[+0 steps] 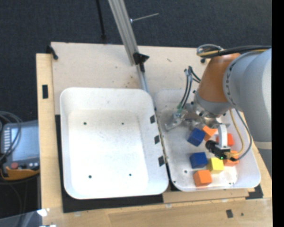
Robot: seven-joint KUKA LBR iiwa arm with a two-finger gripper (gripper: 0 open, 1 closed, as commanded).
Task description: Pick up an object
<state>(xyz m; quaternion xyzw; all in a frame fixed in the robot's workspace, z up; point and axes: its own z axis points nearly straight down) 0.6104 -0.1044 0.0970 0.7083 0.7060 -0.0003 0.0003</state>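
**Right bin: blocks, claw and surroundings**

1. Claw (171, 121): in the right bin (246, 181), close against its left wall, at the end of the grey arm (248, 91) that reaches across the bin's far half. Whether it is spread or pressed together cannot be told.
2. Upper blue block (196, 137): mid-bin, turned at an angle, just to the right of the claw and apart from it.
3. Orange piece (209, 132): touching the upper blue block's right corner, partly hidden under the wrist.
4. Lower blue block (198, 160): nearer the front, below the upper one with a gap between them.
5. Yellow block (216, 164): just beside the lower blue block, on its right.
6. Orange block (203, 177): near the front wall, just below the blue and yellow pair.
7. Left bin (71, 103): side by side with the right bin; black clips (158, 138) sit along the shared wall, next to the claw.
8. Metal rail (120, 22): slanting down to the surface (85, 63) behind the gap between the bins.
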